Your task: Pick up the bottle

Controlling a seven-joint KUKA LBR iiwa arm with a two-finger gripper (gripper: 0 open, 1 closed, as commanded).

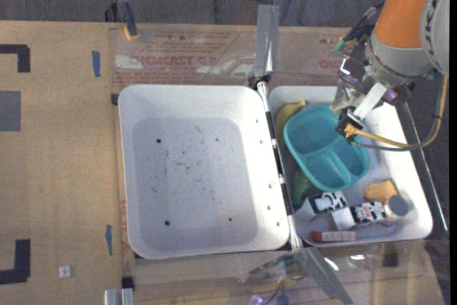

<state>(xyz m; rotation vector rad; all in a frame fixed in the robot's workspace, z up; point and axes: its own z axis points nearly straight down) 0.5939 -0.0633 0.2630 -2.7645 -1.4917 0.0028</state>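
The bottle (373, 212) lies on its side near the front right corner of the right bin (415, 153). It is small and white with black patches, a red mark and a grey cap pointing right. My gripper (346, 102) hangs over the back of the right bin, above the far rim of a teal bowl (327, 152). It is well behind the bottle and apart from it. The wrist hides the gripper's tips.
The right bin also holds a yellow item (290, 113) behind the bowl, a green item (300, 188), a black-and-white box (327, 202), a tan lump (380, 190) and a red-and-white tube (335, 235). The left bin (128, 153) sits alongside.
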